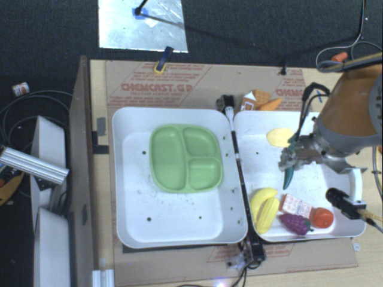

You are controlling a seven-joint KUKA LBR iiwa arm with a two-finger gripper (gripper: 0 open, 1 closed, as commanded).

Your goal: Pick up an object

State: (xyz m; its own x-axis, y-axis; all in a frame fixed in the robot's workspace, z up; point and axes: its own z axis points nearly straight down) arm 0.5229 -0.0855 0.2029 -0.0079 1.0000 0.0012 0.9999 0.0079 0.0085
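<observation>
Left bin (128, 220) and right bin (257, 154): white moulded plastic, smooth, semi-gloss, w/ dark specks on floors. Divided plate (184, 159): pale green plastic, smooth, satin finish. Bench top (197, 79): brown cardboard sheet, matt, red print. Floor (48, 23): dark carpet-like cloth, rough, matt. Floor panel (140, 17): grey sheet, metal-like, shiny, wrinkled or scuffed. Arm band (353, 103): orange, smooth, glossy; wrist section (344, 139) below it grey, smooth, approx. satin. Toy foods: yellow piece (264, 207), purple grapes (296, 223), red tomato (322, 217), all plastic-looking, slight gloss. Bar at far left (33, 165): bright metal, ribbed.
</observation>
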